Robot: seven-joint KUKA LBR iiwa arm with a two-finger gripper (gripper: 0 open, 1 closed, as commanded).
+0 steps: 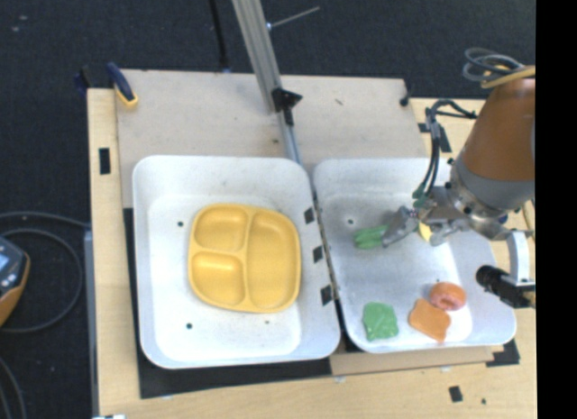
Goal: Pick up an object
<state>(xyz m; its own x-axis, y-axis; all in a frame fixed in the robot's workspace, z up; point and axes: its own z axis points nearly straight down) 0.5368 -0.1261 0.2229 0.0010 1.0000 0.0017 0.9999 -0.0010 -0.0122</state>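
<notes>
My gripper (390, 233) hangs low over the right bin (361, 183), reaching in from the right below the arm's orange band. A small green object (367, 239) lies right at its tip, touching or nearly touching it. Whether that object is gripped is unclear. A small yellow piece (424, 232) shows just behind the gripper. Along the bin's front edge sit a green block (380, 321), an orange block (429, 319) and a pinkish-red object (447, 296).
The left bin (162, 183) holds a yellow divided plate (244, 258). A metal pole (257, 39) slants up from between the bins at the back. A black cable and a device lie on the floor at the left.
</notes>
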